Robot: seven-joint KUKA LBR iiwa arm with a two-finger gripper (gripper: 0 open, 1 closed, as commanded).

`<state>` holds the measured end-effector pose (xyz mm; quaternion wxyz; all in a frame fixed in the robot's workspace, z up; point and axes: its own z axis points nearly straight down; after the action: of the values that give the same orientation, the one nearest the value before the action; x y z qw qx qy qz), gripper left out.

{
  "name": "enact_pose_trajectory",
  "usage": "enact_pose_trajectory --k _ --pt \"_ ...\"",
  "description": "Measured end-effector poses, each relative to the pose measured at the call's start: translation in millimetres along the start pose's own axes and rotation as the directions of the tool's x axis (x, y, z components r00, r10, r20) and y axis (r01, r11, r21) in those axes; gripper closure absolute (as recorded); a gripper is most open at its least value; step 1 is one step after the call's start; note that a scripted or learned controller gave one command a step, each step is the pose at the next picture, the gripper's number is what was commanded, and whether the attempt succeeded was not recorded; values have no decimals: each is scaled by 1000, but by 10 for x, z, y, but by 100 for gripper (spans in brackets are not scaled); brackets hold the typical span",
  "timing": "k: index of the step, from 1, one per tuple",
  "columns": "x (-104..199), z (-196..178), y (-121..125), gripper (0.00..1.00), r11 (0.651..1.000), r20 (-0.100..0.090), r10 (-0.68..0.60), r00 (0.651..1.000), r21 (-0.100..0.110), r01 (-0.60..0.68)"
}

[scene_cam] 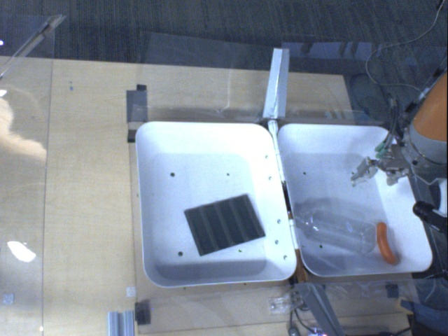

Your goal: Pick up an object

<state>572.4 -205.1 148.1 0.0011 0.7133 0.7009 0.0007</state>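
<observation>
In the left bin (154, 152) a dark ribbed rectangular pad (225, 224) lies flat near the front. The right bin (315, 142) holds a clear plastic bottle (336, 232) on its side near the front. An orange sausage-shaped piece (386, 243) lies just right of the bottle. My gripper (376, 173) hangs over the right bin's right half, above and behind the bottle and the orange piece. Its fingers stand spread apart with nothing between them. The grey arm with its orange band (428, 117) comes in from the right edge.
A metal divider post (276, 82) stands at the back between the two bins. Cables (392, 61) run behind the right bin. Clamps and fittings (301, 306) sit at the bench's front edge below the bins.
</observation>
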Motion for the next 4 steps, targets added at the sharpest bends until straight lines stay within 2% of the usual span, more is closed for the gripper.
enact_pose_trajectory --k 1,2,3,4 --pt "78 583 -552 0 995 3 -104 995 -10 104" --pt "-10 587 -367 0 1000 1 14 1000 -9 -14" --pt "9 582 -810 0 997 2 75 997 -12 -75" --pt "18 581 -808 0 998 4 54 999 -14 -54"
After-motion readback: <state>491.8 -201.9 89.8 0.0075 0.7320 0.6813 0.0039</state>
